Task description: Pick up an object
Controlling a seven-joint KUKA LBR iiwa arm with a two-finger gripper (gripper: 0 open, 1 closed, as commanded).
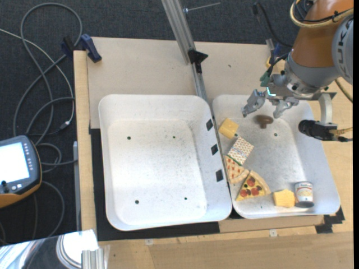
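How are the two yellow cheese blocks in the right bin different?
The upper cheese block lies near the bin's left wall, close to the top; the lower cheese block lies near the bottom edge. The upper one has bare floor right around it; the lower one sits right next to a small can. The upper one is nearer the claw. Both are yellow, chunky and similar in size.

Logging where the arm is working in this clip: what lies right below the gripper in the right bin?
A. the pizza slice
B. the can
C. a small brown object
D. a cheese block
C: the gripper hangs over the upper part of the right bin, with a small brown object just beneath it; the pizza slice and can lie far lower in the bin.
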